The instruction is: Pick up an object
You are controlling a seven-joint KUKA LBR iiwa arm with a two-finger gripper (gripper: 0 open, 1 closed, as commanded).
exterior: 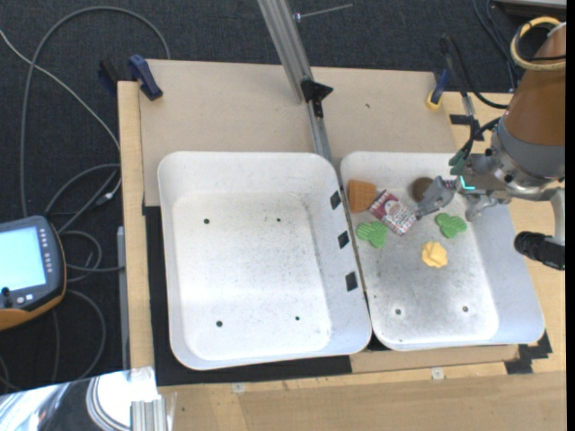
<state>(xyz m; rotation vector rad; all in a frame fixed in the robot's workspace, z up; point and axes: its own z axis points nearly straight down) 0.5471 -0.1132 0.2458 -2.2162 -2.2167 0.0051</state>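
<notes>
You are looking down on a robotics lab. A wooden bench (269, 106) is held by blue clamps (144, 76) and carries two white bins (243, 173). It stands on dark carpet (63, 25) strewn with loose cables (54, 88), and a handheld control pendant (27, 263) lies at the left.

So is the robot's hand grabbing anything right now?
Gripper: low over the right bin, near the small toys; whether it is grabbing anything cannot be told.
</notes>
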